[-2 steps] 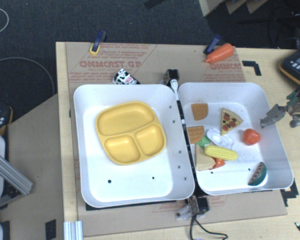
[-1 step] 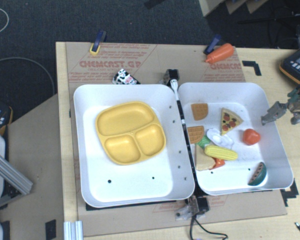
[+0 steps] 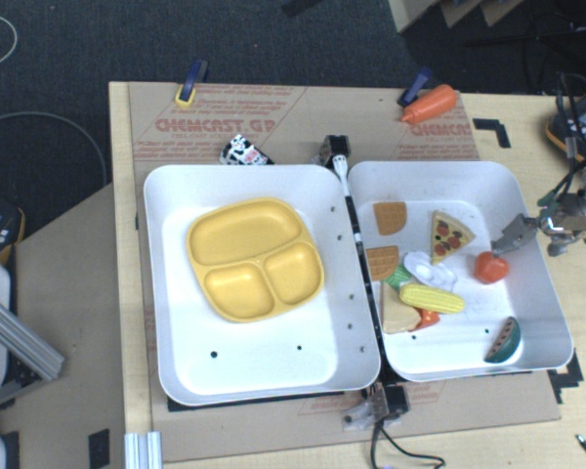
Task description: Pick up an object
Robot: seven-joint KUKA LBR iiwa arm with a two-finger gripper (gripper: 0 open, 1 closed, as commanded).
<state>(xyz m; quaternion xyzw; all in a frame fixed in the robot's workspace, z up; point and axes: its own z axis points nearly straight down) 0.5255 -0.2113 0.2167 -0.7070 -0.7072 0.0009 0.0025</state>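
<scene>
- The gripper (image 3: 521, 231) is seen at the right rim of the right bin (image 3: 539, 291), reaching in from the right; its finger state cannot be told, and nothing is seen held.
- The nearest object is judged to be the red tomato (image 3: 490, 267), lying just below and left of the gripper, apart from it; being round, it has no long axis.
- Also noted in the right bin: pizza slice (image 3: 450, 234), 2 toast pieces (image 3: 390, 218), corn cob (image 3: 432, 299) lying left-right, watermelon slice (image 3: 504, 341) near the front corner.
- The left bin (image 3: 166, 291) holds 1 yellow divided plate (image 3: 255, 258) with 3 compartments, nothing in them.
</scene>
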